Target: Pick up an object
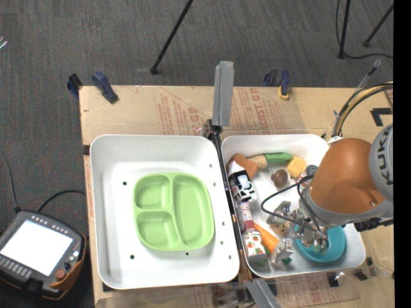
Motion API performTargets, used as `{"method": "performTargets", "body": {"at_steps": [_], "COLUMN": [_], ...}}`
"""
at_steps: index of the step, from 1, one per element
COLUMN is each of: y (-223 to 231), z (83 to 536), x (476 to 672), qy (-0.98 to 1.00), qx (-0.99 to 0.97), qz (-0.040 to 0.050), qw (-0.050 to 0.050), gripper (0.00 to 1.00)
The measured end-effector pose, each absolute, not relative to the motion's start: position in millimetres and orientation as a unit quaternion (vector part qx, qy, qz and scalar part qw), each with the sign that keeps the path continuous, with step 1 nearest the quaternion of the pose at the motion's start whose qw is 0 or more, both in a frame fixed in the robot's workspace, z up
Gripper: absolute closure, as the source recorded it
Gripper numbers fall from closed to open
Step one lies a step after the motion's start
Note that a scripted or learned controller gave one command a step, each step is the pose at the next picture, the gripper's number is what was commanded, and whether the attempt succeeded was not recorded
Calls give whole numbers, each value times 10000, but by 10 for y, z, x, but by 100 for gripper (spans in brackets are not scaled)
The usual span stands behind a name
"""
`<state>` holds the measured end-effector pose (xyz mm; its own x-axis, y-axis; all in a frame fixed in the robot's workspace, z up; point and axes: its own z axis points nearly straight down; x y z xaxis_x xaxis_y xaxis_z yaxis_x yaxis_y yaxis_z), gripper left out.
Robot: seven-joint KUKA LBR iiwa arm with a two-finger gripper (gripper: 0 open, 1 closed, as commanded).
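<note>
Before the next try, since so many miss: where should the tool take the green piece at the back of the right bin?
Probably across the middle of the green piece, coming straight down. It lies flat and long, left to right, so its narrow width suits the tool. Beware the yellow corn touching its right end.

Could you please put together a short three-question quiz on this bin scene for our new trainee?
1. True or false: the green divided plate lies in the left bin.
2. Over which bin does the gripper hang? A) left bin B) right bin C) neither
3. Fill in: the teal bowl sits in the right bin's near-____ corner, as the camera sees it.

Key: 1 true. 2 B. 3 right.
</note>
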<state>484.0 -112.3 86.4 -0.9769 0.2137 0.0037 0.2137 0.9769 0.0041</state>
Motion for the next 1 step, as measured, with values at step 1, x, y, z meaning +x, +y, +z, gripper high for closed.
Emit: {"method": "performTargets", "body": {"at_steps": [1], "y": [-1126], "z": [877], "x": [5562], "qy": [-9994], "qx": [-341], "qz": [-8], "qw": [-8], "gripper": [0]}}
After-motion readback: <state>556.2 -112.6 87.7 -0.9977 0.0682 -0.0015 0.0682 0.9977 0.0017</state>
